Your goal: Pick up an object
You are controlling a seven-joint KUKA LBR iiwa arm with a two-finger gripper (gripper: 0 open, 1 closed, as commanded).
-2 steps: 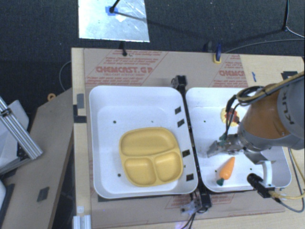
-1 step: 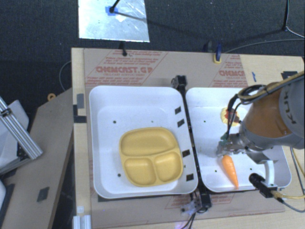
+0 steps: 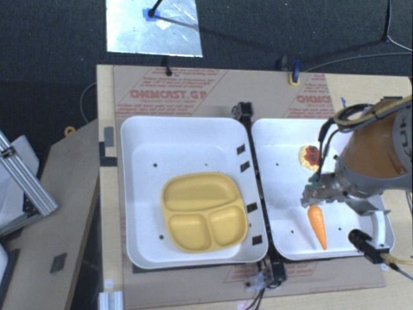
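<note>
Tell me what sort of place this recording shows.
Probably a robotics lab bench set up for grasping trials: two white bins side by side on a protective board, toy food such as a plastic carrot and a yellow divided plate, and cables trailing over dark carpet.

I see dark carpet (image 3: pixel 51 37) around my bench (image 3: pixel 213 86), whose top wears brown printed paper. A shiny metal sheet (image 3: pixel 153 18) lies beyond it; an aluminium rail (image 3: pixel 26 179) sits at left.

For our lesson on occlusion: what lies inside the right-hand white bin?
Inside the right-hand shallow white bin: an orange toy carrot and a small yellow-and-red item. The grey arm covers the bin's right part, hiding anything beneath.
</note>
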